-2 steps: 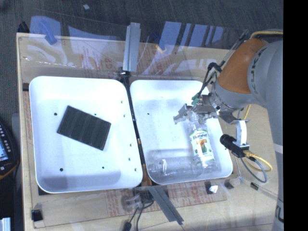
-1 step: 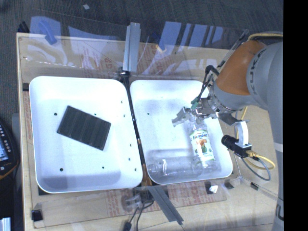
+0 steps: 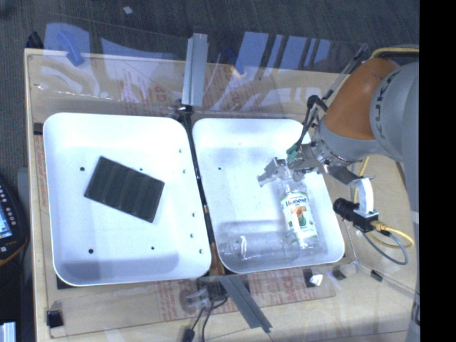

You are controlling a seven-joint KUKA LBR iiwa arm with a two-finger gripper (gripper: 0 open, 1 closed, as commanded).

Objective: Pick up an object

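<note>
Tool: grey two-finger tool (image 3: pixel 276 171) hangs low in the right white bin (image 3: pixel 214 142), just above the cap end of the bottle; how far it is open I cannot tell.
Object: clear plastic bottle with green-and-white label (image 3: pixel 298 216) lies flat near the bin's right wall.
Handling: probably light, smooth, slippery, apt to roll.
Grip: across the labelled body.
Other: dark ribbed rectangular slab (image 3: pixel 125 189), left bin.

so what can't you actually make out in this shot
- Gripper: in the camera view it is small and blurred above the bottle, so whether its fingers are open or shut cannot be told.
- Bottle label: the print is too small to read reliably.
- Clear plastic item along the right bin's near wall: see-through against white, outline and kind unclear.
- Dark flat slab in the left bin: what it is cannot be told.
</note>
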